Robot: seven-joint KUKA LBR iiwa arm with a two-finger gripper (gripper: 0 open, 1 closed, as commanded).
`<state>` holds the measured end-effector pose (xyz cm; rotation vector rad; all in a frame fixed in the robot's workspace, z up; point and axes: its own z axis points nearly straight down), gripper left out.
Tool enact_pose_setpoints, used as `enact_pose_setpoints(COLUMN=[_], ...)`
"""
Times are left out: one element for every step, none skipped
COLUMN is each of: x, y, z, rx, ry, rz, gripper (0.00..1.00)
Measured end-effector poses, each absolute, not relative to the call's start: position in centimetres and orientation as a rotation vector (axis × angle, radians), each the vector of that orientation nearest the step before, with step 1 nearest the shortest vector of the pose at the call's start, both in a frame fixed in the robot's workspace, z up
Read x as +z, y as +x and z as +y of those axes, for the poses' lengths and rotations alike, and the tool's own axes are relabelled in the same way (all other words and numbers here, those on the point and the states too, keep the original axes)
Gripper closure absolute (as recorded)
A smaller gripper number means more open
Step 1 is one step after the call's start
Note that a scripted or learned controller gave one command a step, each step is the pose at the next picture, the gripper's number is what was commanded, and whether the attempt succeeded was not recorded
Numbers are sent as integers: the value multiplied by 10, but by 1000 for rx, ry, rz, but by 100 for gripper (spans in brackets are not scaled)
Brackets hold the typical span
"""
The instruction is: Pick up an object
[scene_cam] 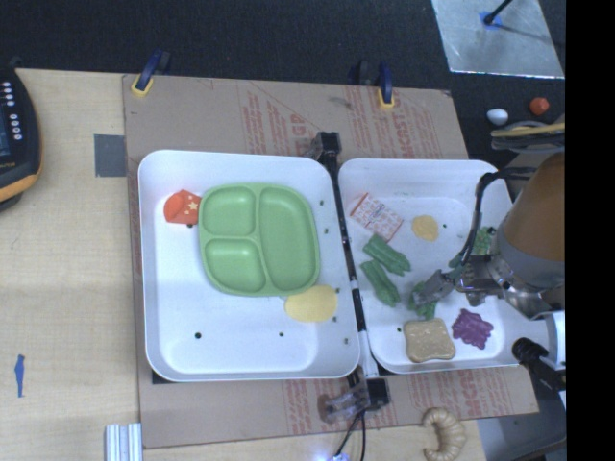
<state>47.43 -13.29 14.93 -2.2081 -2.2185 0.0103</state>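
My gripper [431, 292] is low inside the right bin [415, 167], near its middle, with the arm coming in from the right. A dark green piece [423, 306] lies right at its tip; whether it is gripped I cannot tell. Two green pods [386, 254] [381, 282] lie just left of the gripper. A slice of toast [428, 340] sits below it, and a purple grape bunch [472, 327] lies to the lower right. A red-and-white packet [377, 216] and a small yellow piece [425, 227] rest toward the back.
The left bin [173, 339] holds a green divided plate [259, 238], a red item [181, 207] at its left and a yellow item [310, 304] by the front right. A beige curled object [444, 433] lies on the bench in front of the bins.
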Motion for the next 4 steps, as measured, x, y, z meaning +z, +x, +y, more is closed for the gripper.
enact_pose_setpoints(x=[194, 90, 93, 104], y=[488, 577, 636, 634], z=[-213, -187, -151, -155], rx=[3, -2, -4, 3], ry=[-2228, -2213, -2213, -2211], rz=[-2223, -2237, -2233, -2231], gripper=[0, 0, 0, 100])
